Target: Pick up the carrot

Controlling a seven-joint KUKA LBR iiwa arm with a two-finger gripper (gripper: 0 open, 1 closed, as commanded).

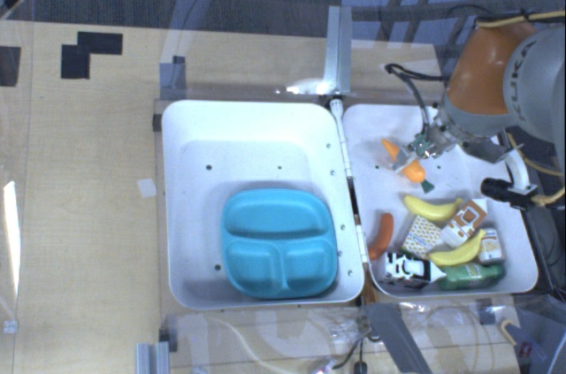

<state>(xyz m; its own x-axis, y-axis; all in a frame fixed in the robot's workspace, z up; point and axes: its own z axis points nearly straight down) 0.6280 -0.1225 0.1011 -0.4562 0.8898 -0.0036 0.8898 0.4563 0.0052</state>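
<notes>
The desk [88, 187] carries two white bins side by side. The left bin [190, 187] contains a blue tray [279, 244] with three compartments. The right bin [367, 133] contains the carrot [414, 172], which lies in the upper middle of the bin. An orange piece [390, 149] sits just left of the claw. The arm [508, 85] enters from the right and places the claw [423, 146] directly above the carrot, very near or touching it. Whether the claw is apart or together cannot be told. Toward the front of the bin lie two bananas [431, 208], a sausage [381, 236], small cartons [463, 224] and a green object [469, 277].
</notes>
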